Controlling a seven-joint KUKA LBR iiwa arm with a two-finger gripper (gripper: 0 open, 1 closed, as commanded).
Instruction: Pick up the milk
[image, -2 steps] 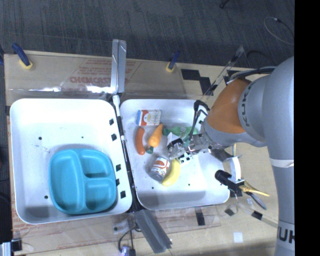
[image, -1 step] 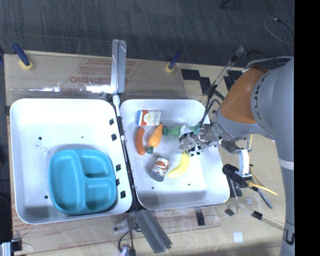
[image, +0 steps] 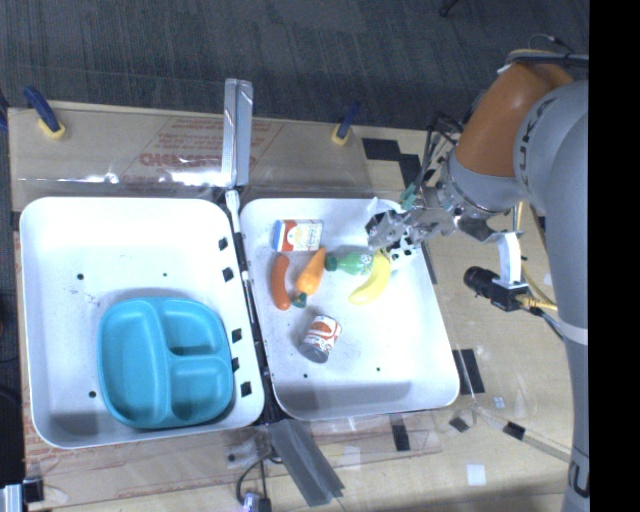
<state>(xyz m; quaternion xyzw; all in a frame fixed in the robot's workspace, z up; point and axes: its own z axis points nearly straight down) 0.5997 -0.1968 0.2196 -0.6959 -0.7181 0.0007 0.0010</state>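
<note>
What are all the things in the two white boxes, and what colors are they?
Bins: two, white, side by side on the bench.
Tray: one, blue, left bin.
Milk carton: one, orange and white, right bin, top.
Sausage: one, red-orange, below the carton.
Carrot: one, orange, beside the sausage.
Bottle: one, green, middle.
Banana: one, yellow, right of the bottle.
Can: one, silver and red, lower middle.
Gripper: one, grey, right bin's upper right.

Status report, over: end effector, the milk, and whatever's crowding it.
End effector over right bin's far right edge. Milk carton lying at bin's far side, not held. Carrot, sausage just below it; green bottle, banana between it and end effector.
</note>
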